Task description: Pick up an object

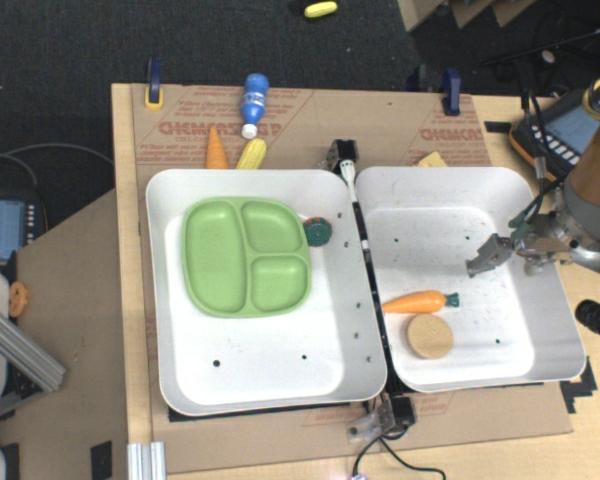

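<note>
Camera view, my reading: gripper (487,256) hangs over the right bin (480,183), fingers slightly parted, nothing between them. Carrot (413,303) and round wooden disc (430,336) lie on that bin's floor, just beside each other, below the gripper.

The desk (130,268) is a light wood board, with red print along the top part. Two white bins sit on it side by side: the left bin (270,358) in the middle of the frame and the right bin (500,353) toward the right. Above the left bin, on the bare board, lie a small bottle (253,104) with a blue cap, an orange carrot (215,151) and a yellow corn (251,153). Two blue clamps (155,80) grip the top edge of the desk, one at upper left and one at upper right.
</note>
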